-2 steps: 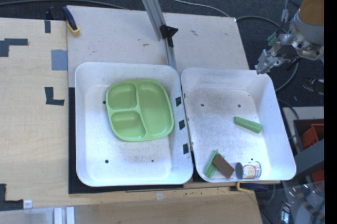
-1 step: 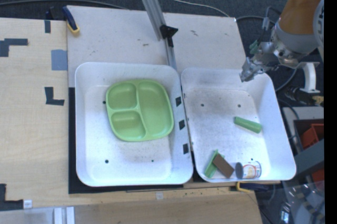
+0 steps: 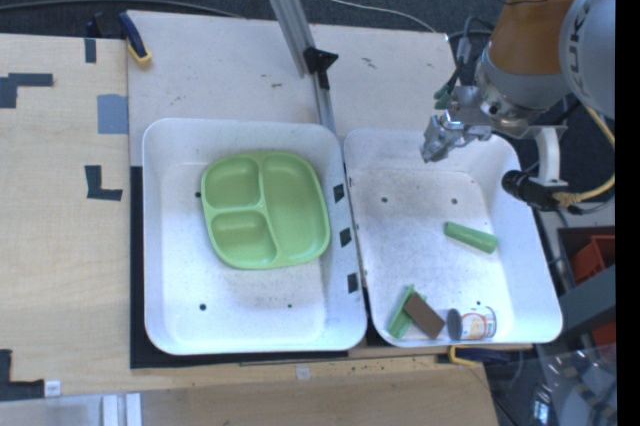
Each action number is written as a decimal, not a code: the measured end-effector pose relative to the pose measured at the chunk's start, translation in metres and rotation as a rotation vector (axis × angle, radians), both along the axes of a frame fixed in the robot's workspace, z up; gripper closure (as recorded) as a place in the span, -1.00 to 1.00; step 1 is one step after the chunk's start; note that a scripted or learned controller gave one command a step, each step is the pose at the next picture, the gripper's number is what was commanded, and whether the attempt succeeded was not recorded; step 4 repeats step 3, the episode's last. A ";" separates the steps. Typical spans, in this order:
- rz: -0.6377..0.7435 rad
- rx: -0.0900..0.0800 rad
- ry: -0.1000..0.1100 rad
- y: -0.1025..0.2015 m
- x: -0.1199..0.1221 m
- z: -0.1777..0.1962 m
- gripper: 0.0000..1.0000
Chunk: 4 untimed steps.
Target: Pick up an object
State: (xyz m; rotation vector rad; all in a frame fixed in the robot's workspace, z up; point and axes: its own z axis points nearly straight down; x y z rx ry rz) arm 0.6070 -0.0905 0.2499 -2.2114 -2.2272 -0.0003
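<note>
Pincer [image 3: 437, 150] hangs over the right bin's [image 3: 520, 244] far edge; I cannot tell its state.
Smooth green stick [image 3: 470, 237] lies mid-bin toward the right wall, long axis pointing right and slightly toward the near edge; a small can [image 3: 472, 324] rests on its side beside flat brown [image 3: 423, 316] and green blocks [image 3: 401, 312] at the near edge.

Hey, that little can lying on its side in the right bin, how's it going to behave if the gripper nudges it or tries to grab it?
The can lies on its side near the right bin's front wall, so a nudge would probably roll it. Its curved side may slip between the fingers. The brown block sits close beside it, so it could get bumped too. The gripper is over the far end of that bin.
</note>
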 end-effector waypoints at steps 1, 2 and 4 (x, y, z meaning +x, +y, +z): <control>-0.002 -0.001 0.002 0.042 -0.022 -0.007 1.00; -0.001 -0.001 0.002 0.092 -0.034 -0.021 1.00; -0.001 -0.002 0.002 0.138 -0.046 -0.030 1.00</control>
